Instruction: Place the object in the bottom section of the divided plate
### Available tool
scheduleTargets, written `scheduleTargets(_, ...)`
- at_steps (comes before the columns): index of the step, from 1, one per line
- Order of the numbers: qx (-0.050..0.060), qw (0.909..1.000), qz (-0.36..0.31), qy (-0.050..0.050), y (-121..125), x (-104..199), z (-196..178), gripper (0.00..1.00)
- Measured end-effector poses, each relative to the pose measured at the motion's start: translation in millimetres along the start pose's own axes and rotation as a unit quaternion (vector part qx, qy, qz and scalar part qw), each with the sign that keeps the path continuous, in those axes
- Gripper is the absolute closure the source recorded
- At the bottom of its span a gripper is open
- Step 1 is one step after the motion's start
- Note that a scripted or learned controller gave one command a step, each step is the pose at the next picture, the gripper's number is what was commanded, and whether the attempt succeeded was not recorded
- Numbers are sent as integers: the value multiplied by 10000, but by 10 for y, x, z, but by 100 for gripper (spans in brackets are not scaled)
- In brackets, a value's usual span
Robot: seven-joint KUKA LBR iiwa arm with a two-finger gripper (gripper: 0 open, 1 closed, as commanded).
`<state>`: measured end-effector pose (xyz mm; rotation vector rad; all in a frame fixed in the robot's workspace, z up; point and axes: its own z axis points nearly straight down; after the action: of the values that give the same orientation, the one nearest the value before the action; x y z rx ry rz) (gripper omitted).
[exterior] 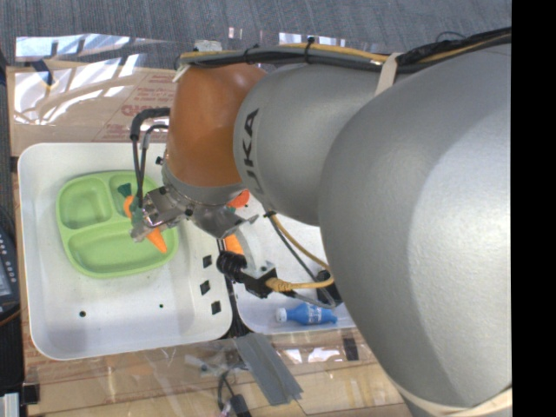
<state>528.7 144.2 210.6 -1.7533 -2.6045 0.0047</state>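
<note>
Camera view gives you the green divided plate (95,254) lying in the left white bin (52,320), and every place below is taken from that plate. The end effector (148,220) hangs over the plate's right-hand edge, at about the ridge that splits the upper compartments from the long bottom one. An orange object (156,240), carrot-like in shape, shows right at the fingertips, partly hidden by them. Its long axis runs on a slant, with the visible end pointing down and to the right across the plate's right rim. You cannot tell from this angle whether the fingers are clamped on it or merely beside it, so treat the grip as unconfirmed.

The relation that matters: the bottom section lies below and to the left of the object, very near. As it sits, the object looks to straddle the rim instead of lying inside the section. A short shift inward over that compartment seems called for before any release. A blue bottle (306,314) lies in the right bin (269,324), well apart from the plate.
</note>
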Motion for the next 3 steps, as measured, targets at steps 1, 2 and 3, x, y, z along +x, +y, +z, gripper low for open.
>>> scheduleTargets(1, -1, 10000, 2, -1, 0, -3, -1, 0)
scheduleTargets(2, 23, 9960, 890, 3, -102, 147, -8, 0)
scheduleTargets(3, 13, 9940, 1090, 0, -244, -132, 306, 0)
